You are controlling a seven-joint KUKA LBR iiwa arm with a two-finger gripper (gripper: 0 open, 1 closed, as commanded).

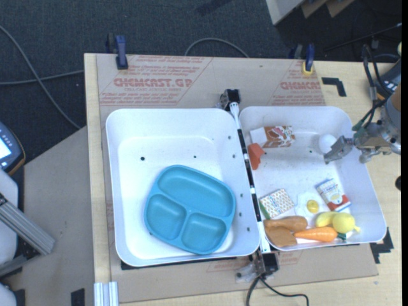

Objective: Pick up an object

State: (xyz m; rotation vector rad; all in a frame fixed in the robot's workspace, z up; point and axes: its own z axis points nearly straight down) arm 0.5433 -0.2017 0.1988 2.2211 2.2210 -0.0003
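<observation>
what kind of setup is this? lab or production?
Likely a robotics lab bench for grasping trials: two white bins clamped to a plywood board, toy food such as a carrot beside a blue divided plate, loose cables on dark carpet.

The right bin (363,171), at the right of the frame, holds the loose items. A brown-and-white packet (279,136) lies near its upper left, an orange-red piece (255,155) below that by the left wall, and a white ball (326,141) toward the upper right. Lower down lie a patterned card (276,203), a small carton (331,193), a tiny yellow piece (312,205), a bread roll (284,228), a carrot (315,235) and a lemon (340,221).
</observation>
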